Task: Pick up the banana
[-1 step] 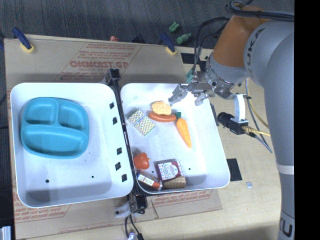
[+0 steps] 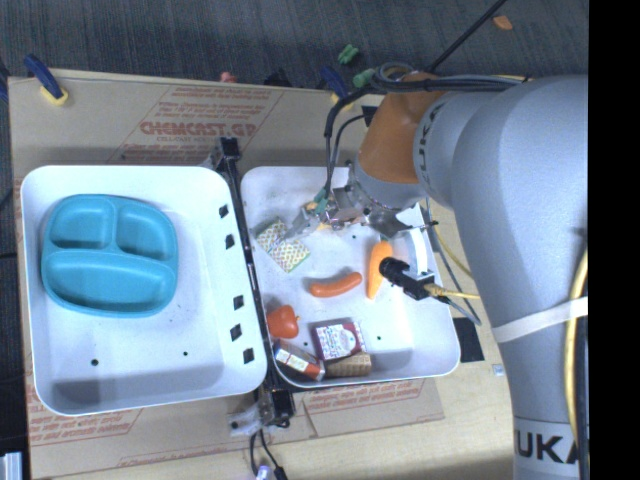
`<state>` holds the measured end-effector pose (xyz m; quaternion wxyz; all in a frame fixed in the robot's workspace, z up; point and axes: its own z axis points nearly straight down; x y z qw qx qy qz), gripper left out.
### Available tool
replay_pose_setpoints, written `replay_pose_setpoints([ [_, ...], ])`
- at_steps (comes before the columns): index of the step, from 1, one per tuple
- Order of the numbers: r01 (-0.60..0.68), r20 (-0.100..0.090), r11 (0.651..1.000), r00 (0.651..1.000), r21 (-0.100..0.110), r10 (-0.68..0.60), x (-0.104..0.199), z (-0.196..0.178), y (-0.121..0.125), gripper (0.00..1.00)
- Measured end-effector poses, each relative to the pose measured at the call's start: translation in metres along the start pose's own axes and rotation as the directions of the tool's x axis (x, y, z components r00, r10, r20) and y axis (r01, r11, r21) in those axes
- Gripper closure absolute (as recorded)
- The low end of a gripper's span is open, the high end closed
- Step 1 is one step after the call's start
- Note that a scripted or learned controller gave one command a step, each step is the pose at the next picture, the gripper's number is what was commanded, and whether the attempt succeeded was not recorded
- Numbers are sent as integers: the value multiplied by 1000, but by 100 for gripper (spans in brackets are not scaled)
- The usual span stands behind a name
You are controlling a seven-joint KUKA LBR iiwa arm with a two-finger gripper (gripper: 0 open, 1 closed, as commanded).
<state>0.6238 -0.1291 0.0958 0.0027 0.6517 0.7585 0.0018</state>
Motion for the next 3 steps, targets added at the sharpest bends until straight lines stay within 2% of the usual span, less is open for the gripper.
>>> replay_pose_setpoints([
  [1, 165, 0, 986, 986, 4, -165, 27, 0, 7, 0],
  [2, -117, -3, 993, 993, 14, 117, 27, 1, 23, 0],
  [3, -262, -1, 965, 965, 26, 262, 27, 3, 35, 0],
])
